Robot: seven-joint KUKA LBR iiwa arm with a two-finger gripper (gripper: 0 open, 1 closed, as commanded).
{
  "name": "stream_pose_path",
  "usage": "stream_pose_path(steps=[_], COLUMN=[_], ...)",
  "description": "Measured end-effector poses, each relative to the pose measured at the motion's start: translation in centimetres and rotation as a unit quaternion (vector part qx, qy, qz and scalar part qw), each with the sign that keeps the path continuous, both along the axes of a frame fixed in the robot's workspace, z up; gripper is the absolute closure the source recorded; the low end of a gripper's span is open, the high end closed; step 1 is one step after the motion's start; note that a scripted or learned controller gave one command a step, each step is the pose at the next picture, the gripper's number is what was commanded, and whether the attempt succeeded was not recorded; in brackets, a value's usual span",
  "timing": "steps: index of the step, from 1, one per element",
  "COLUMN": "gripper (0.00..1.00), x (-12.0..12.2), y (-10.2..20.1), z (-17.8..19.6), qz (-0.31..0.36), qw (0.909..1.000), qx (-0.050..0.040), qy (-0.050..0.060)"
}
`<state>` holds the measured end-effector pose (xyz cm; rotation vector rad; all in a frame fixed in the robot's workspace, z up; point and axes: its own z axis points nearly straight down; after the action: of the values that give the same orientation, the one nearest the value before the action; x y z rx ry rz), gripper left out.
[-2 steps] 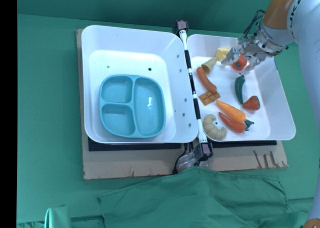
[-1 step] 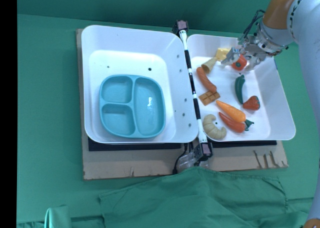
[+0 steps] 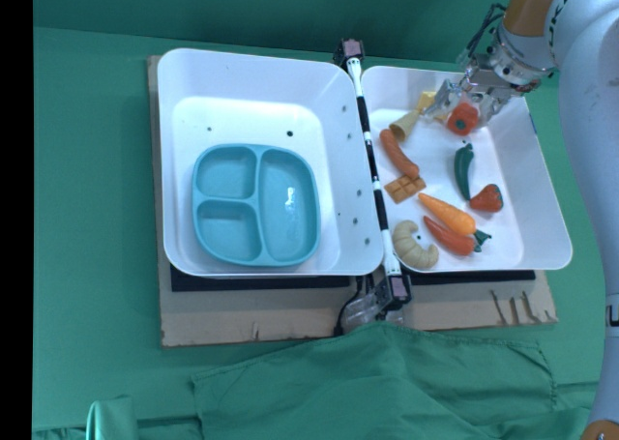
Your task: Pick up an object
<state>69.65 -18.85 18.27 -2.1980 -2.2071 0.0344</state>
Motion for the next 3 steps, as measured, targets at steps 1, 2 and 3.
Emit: stream_pose_path(steps=[1, 2, 3], gripper=[0.0, 0.0, 0.0], x=[0.0, 0.0, -2.5], y=[0.0, 0.0, 0.1], z=[0.0, 0.0, 7.5], qz=[-0.001, -0.001, -0.004], qw=[1.0, 1.0, 0.9997], qx=[-0.0003, -0.0003, -0.0033], qy=[-0.001, -0.001, -0.022])
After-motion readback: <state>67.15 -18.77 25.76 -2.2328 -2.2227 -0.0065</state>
